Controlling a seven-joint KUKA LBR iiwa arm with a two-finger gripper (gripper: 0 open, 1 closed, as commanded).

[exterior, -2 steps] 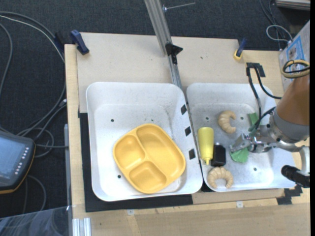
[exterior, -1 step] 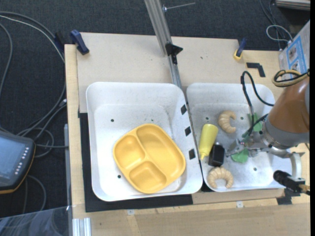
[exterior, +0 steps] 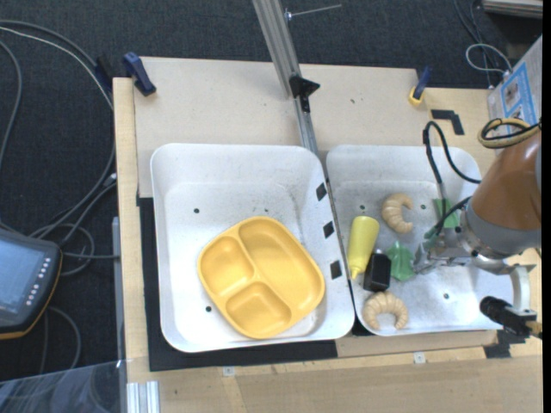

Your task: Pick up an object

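The right bin (exterior: 448, 312) holds a yellow bottle (exterior: 362, 241), a black block (exterior: 377, 272) just below it, and a green object (exterior: 400, 261) beside the block. One croissant (exterior: 399, 212) lies toward the back, another croissant (exterior: 386, 311) near the front wall. My gripper (exterior: 429, 253) is low in this bin, right beside the green object's right edge. A second green piece (exterior: 442, 213) lies behind the gripper, partly hidden by the arm and its cable.
The left bin (exterior: 172, 231) carries a yellow divided tray (exterior: 261, 275). A metal pole (exterior: 284, 41) slants down to the seam between the bins. The arm's orange band (exterior: 515, 188) covers the right bin's right side. A black cable (exterior: 435, 157) loops above the bin.
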